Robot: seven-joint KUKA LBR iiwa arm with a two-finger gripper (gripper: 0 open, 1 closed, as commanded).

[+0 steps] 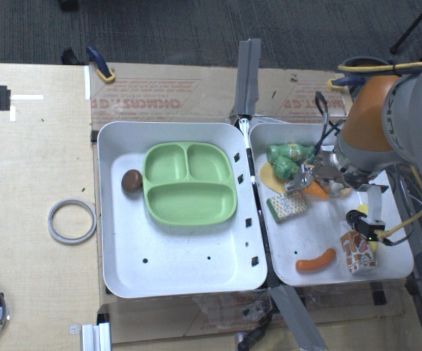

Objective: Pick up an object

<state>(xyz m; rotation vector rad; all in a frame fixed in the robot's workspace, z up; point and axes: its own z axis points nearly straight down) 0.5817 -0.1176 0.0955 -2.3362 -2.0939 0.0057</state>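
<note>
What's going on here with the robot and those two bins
A grey robot arm reaches into the right bin, its tool low among a cluster of small items: a green leafy toy, something yellow and a patterned block. Whether it has gripped anything is unclear. An orange sausage-shaped toy lies nearer the front. The left bin holds a green divided plate and a brown ball.

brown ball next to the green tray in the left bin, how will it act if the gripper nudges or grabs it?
The brown ball looks round and smooth, so a nudge would probably send it rolling across the left bin's flat floor. It sits against the green tray, which may block one side. Its curved surface could slip out of a two-finger pinch unless centred.
</note>
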